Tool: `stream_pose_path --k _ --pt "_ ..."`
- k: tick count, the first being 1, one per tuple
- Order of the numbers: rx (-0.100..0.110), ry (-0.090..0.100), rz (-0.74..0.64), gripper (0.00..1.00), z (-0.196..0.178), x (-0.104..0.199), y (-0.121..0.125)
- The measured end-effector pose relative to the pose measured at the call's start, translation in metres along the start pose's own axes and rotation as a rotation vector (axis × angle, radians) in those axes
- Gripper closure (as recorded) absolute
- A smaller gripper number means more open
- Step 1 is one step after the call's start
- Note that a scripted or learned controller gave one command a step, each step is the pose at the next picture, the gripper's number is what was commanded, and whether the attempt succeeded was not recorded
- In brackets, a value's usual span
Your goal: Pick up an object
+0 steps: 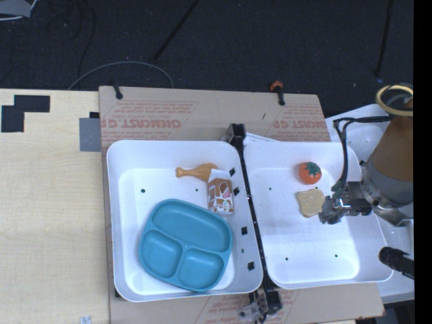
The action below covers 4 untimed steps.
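The hand (332, 211) is hanging low over the right bin (310, 268), at that bin's right side, with the grey arm (395, 174) reaching in behind it. I cannot tell from here whether it is released or clenched; it is small and dark, and nothing is showing between its tips. Just beside it, toward the bin's middle, a flat tan slice of toast (310, 202) is lying on the bin floor, its near edge almost touching the hand. A little farther up the same bin, toward the back wall, a small red tomato with a green top (310, 173) is sitting apart from the toast.

Across the black divider (246, 201) from the right bin, the left bin (125, 181) is carrying three things. A small brown and white carton (220, 196) is standing closest to the divider. A tan drumstick (196, 172) is lying just behind the carton. A blue sectioned plate (185, 244) is resting in front of both, taking up much of that bin's floor.

Both bins are sitting on a cardboard sheet (202, 117) spread over the pale wooden counter (47, 214).
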<state>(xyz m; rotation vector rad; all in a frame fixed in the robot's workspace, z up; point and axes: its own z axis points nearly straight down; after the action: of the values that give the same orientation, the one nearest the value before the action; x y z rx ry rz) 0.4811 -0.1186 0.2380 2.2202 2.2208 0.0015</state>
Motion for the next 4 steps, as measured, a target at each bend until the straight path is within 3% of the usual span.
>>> stream_pose_path --k 1,4 --pt "0.000 0.000 -0.001 1.00 -0.044 -0.001 0.001" --pt "0.005 0.000 -0.002 1.00 0.003 0.155 0.057"
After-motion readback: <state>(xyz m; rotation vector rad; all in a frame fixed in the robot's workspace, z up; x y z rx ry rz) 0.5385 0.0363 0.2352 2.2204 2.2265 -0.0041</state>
